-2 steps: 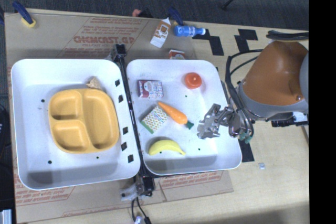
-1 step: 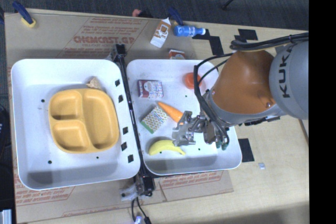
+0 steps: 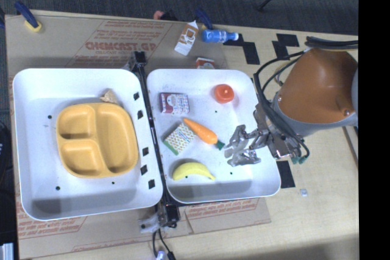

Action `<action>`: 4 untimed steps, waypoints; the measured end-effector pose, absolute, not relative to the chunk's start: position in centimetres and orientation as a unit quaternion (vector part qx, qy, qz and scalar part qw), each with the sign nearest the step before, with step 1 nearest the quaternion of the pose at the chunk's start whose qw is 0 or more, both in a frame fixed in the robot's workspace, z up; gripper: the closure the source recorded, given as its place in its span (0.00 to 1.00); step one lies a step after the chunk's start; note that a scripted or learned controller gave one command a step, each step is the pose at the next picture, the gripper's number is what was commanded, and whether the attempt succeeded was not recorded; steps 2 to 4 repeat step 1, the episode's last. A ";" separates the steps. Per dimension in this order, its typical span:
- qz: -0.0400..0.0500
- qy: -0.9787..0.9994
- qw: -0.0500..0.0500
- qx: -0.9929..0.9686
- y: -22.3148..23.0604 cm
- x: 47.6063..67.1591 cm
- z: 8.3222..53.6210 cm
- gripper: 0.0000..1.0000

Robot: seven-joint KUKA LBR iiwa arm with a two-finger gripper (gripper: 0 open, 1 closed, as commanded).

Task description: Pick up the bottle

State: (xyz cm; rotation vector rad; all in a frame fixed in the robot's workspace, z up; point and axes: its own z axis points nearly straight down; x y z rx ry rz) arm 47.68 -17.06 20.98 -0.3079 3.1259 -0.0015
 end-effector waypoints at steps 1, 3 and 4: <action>-0.001 0.990 0.001 -0.140 -21.1 48.2 20.8 1.00; -0.001 0.990 0.001 -0.140 -21.1 48.2 20.8 1.00; -0.001 0.990 0.001 -0.140 -21.1 48.2 20.8 1.00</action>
